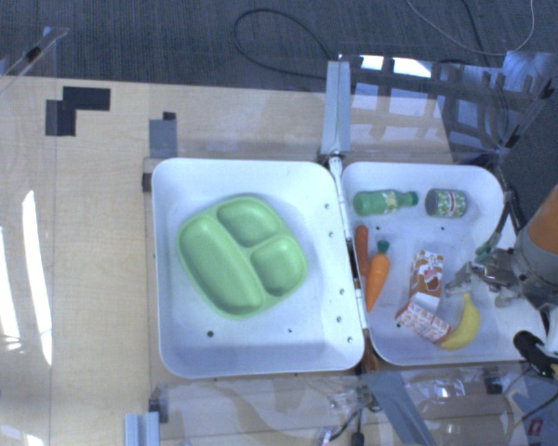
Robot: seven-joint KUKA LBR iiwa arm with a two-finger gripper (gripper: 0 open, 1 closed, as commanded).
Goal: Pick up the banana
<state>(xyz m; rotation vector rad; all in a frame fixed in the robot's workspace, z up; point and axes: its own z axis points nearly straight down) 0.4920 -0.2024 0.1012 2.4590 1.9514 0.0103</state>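
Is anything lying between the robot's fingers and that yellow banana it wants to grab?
Nothing visible does. The gripper hangs just above the top end of the curved yellow banana in the right white bin. The red-and-white snack packet lies against the banana's left side, not in the path.

The banana (462,323) is crowded on its left by a snack packet (421,321) and a carton (427,272); bare bin floor (493,337) is seen to its right.
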